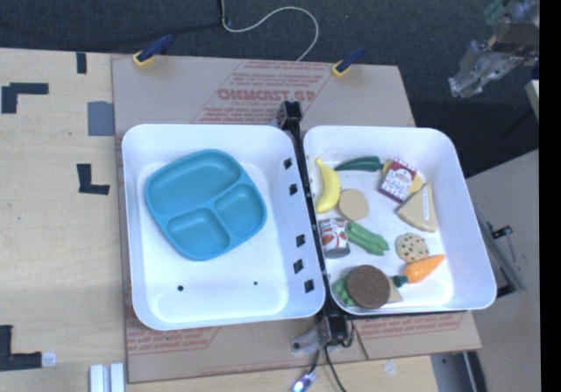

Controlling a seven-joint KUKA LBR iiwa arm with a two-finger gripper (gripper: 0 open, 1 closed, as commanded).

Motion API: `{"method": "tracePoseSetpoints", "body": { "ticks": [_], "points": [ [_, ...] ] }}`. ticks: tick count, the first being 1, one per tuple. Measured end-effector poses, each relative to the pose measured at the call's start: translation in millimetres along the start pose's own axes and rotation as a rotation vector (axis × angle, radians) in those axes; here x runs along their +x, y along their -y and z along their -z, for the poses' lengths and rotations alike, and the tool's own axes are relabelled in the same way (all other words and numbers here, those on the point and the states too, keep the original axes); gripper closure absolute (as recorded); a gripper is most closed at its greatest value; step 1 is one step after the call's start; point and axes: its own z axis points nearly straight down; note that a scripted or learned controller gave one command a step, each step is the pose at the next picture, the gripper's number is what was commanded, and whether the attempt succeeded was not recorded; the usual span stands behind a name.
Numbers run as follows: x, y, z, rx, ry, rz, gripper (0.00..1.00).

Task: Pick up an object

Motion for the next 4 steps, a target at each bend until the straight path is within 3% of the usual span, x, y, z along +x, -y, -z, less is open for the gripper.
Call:
{"method": "tracePoseSetpoints", "body": {
  "ticks": [4],
  "points": [
    [1,-2,40,-0.001,0.005,0.003,1.0]
  ]
}}
